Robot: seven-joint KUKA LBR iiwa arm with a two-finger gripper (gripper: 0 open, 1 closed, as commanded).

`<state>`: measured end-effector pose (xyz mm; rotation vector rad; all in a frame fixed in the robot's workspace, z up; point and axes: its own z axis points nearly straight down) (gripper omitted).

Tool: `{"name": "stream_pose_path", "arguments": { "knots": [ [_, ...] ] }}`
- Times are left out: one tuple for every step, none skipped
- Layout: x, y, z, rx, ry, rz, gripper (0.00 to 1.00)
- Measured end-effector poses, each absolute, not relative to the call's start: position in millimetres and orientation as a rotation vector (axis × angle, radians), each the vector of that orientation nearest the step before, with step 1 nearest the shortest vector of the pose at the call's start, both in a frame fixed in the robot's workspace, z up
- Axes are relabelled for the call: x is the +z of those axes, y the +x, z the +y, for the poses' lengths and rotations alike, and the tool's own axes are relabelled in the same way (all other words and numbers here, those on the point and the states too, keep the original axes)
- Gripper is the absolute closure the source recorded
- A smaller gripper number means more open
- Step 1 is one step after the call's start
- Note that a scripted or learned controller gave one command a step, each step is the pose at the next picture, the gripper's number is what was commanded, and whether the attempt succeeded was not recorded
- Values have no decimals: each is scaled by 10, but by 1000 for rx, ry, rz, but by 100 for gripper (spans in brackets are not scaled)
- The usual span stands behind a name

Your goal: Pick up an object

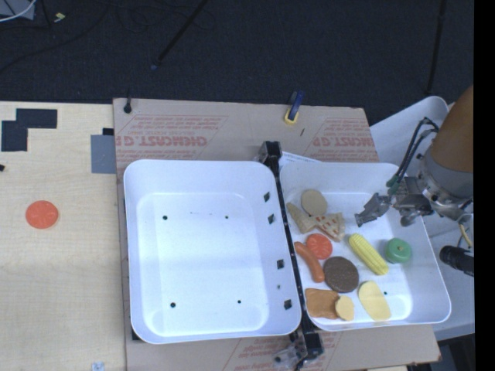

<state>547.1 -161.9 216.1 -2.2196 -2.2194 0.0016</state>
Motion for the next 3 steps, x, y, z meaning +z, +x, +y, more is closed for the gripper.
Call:
{"name": "stream_pose_path", "arguments": {
  "knots": [
    [924,5678,-946,7,-2208,-2219,0],
    [1094,5689,-997,3,-2222,-2214,100],
    [894,5636,-906,-1,-2229,-2218,100]
  ]
}}
